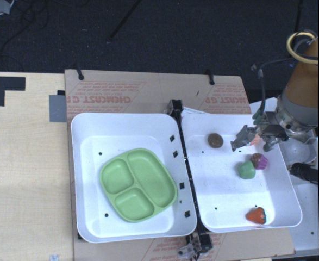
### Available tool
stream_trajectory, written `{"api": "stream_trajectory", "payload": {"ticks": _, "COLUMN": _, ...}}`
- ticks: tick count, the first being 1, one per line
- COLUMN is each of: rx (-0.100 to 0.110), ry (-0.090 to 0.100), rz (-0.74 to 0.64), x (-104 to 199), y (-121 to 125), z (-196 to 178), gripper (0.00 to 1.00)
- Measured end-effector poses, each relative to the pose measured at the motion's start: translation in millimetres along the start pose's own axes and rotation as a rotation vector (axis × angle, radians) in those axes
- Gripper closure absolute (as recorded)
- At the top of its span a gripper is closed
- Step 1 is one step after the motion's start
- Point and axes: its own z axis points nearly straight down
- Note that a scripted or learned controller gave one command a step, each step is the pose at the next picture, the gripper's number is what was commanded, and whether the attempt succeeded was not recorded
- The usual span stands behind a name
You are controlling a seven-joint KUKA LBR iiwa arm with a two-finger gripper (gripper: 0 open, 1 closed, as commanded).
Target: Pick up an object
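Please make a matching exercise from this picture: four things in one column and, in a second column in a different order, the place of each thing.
Things:
1. green divided plate
2. brown round object
3. red-orange object
4. gripper

Places:
A. near corner of the right bin
B. in the left bin
C. above the far right part of the right bin
D. far part of the right bin, toward the middle divider

Pairs: 1-B, 2-D, 3-A, 4-C

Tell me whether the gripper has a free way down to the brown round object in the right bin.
Probably yes. The brown round object lies alone on the bin floor, apart from the green and purple pieces, and the gripper hangs just to its right with nothing between them.
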Motion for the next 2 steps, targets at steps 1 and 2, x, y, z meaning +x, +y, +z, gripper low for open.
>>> {"api": "stream_trajectory", "payload": {"ticks": 1, "rx": -0.011, "ry": -0.001, "rz": -0.002, "x": 0, "y": 2, "z": -6, "gripper": 0.00}}
{"api": "stream_trajectory", "payload": {"ticks": 2, "rx": -0.005, "ry": 0.000, "rz": -0.002, "x": 9, "y": 6, "z": 53, "gripper": 0.00}}
